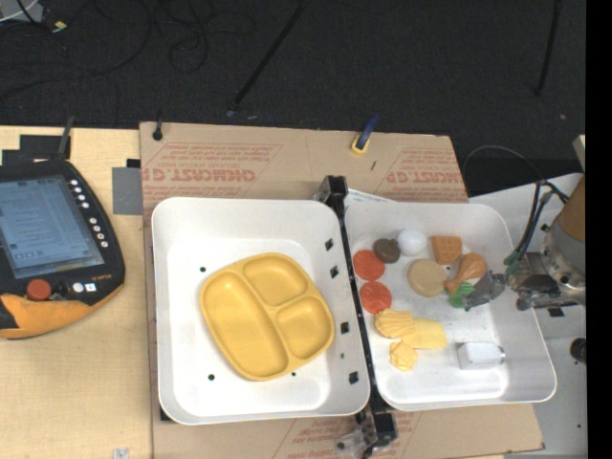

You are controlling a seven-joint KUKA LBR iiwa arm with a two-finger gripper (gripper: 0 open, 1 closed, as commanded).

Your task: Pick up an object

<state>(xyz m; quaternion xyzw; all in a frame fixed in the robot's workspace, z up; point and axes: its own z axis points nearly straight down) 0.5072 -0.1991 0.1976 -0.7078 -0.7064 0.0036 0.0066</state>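
Small, light, stiff toy carrot (468, 273) best pinched across its middle; cannot tell tool (488, 288) spread or pressed together.

Grey metal end effector (490, 288), black cables

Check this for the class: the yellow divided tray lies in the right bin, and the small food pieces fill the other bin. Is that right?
Not quite. The camera view shows the yellow divided tray in the left bin; the small food pieces lie in the right bin.

Toy foods (413, 285) — perhaps plastic — scattered in right bin (521, 371).
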